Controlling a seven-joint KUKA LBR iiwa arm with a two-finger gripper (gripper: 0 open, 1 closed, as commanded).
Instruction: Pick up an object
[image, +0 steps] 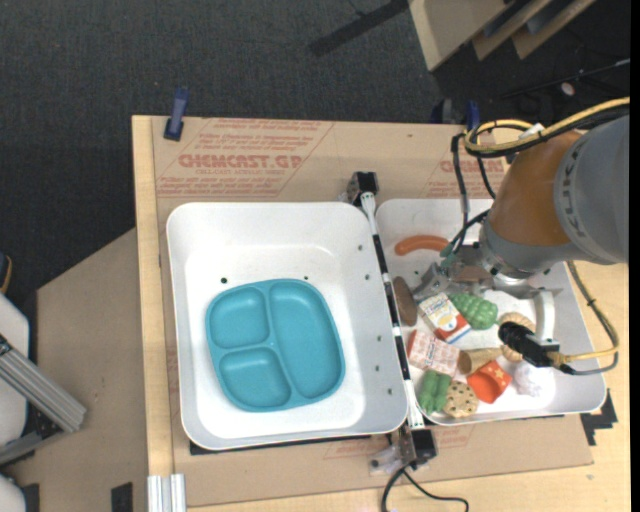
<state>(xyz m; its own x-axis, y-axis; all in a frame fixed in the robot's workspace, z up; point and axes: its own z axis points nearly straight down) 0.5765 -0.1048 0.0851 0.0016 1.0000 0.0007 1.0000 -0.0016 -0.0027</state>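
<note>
the fingers sit low in the right bin, tucked under the grey and orange arm, so whether they are spread or closed cannot be told, nor whether anything is between them. they hang over the heap of small things at the middle of that bin. just at 5 o'clock of them lies a small white carton with a red and blue print, and touching it at 3 o'clock is a green knobbly toy. at 11 o'clock of the fingers an orange sausage shape lies near the bin's far wall. towards 6 o'clock sit a pink and white packet, a green piece, a speckled cookie and a red-orange block. the left bin holds a teal divided tray, well apart from the fingers at 8 o'clock. both bins rest on the table.
</note>
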